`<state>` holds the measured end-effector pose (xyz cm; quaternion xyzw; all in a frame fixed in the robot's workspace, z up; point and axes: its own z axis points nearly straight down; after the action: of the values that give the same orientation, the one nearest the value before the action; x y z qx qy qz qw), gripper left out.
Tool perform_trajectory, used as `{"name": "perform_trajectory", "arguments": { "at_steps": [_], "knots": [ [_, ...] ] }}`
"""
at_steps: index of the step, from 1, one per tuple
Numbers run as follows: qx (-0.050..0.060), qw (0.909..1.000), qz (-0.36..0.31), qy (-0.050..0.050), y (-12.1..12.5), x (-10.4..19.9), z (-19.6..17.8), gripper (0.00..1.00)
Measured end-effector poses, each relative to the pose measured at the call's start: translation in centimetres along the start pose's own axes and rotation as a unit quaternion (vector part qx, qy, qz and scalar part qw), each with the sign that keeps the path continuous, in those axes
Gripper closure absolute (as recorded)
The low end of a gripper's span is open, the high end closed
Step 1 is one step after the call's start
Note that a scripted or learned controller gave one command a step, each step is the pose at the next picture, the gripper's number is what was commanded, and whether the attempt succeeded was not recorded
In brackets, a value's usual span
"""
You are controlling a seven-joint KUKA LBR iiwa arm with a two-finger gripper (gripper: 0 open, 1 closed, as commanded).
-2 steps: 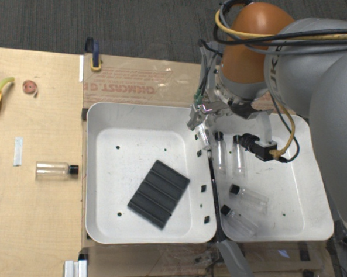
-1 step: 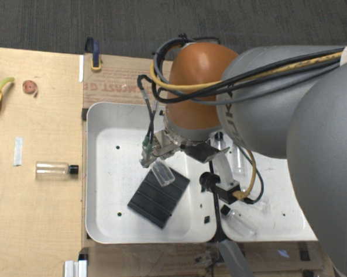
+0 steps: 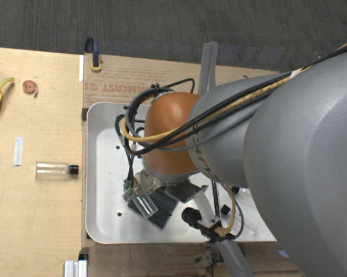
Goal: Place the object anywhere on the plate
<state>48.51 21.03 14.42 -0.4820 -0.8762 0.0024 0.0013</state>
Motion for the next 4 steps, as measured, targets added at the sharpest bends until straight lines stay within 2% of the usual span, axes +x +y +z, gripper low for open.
{"name": "perform_trajectory", "arguments": {
  "at_steps": [1,2,3,4],
  "knots": [
    [-0.003,0.9897,-0.143,-0.001,6.5,-5.9,-12.3,1.0],
    [-0.001,0.9717,-0.236,0.0,3.0,-2.3,-2.2,1.0],
    [-0.004,0.9538,-0.3,-0.002,14.3,-7.7,5.1,1.0],
    [-0.003,0.9452,-0.326,-0.002,8.9,-11.4,-24.1,1.0]
  ]
}}
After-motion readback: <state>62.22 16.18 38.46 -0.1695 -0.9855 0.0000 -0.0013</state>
